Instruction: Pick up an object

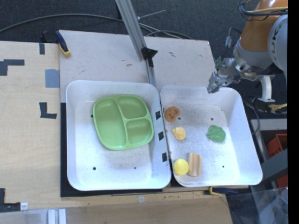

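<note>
Five small objects lie in the right bin (pixel 243 125), any of which could be picked. A brown round piece (pixel 172 114) sits in the bin's upper left part, near the wall shared with the other bin. Just below it lies a small orange-yellow piece (pixel 179 133). Further down, near the bin's lower left corner, a yellow ball (pixel 181 166) rests touching a tan cylinder-like piece (pixel 194 164) that stands just to its right. A green leafy lump (pixel 216 134) lies apart from the others, right of centre in the bin.

None of these objects is touched by the arm. The gripper (pixel 213 87) hangs over the upper rim of the right bin, toward the upper right of the frame, well apart from all five pieces; nothing shows between its tips, and whether they are spread or closed cannot be told from this angle. Above it the grey wrist leads to the orange band (pixel 266 17) at the frame's upper right corner.

In the left bin (pixel 74 139), at the middle of the frame, a light green divided plate (pixel 123 122) with three compartments lies tilted slightly, toward the bin's upper right part.

Both bins sit side by side on a pale board (pixel 103 55). A grey metal bar (pixel 132 22) slants down from the top of the frame to the bins' shared upper corner. A small yellow and blue clamp (pixel 62 43) sits at the board's upper left corner.
</note>
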Tool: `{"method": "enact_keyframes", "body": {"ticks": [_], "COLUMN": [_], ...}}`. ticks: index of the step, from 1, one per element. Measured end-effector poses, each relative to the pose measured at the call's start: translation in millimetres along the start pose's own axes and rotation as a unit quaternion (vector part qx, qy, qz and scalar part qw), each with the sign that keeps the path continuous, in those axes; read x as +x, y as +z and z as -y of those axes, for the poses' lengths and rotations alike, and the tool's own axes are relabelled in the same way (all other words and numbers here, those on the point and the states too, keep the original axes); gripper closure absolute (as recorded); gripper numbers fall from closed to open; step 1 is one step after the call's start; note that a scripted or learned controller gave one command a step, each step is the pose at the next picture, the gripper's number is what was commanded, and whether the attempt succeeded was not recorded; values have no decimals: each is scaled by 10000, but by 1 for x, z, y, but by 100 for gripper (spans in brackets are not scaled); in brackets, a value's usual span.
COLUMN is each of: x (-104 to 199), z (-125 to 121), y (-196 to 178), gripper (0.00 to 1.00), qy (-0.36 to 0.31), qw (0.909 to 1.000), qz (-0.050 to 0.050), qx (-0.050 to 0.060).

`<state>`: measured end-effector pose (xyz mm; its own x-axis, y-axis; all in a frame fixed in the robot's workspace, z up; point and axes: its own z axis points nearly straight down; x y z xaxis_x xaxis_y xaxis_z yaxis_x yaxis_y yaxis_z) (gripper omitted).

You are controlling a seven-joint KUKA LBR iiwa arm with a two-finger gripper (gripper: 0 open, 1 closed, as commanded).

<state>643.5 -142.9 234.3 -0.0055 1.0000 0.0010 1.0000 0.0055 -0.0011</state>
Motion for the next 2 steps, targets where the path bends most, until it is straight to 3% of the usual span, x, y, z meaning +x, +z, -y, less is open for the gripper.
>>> {"method": "enact_keyframes", "body": {"ticks": [2], "x": [100], "z": [15], "y": [19], "gripper": [100], "qy": [-4], "qw": [10000], "qz": [-2], "qx": [10]}}
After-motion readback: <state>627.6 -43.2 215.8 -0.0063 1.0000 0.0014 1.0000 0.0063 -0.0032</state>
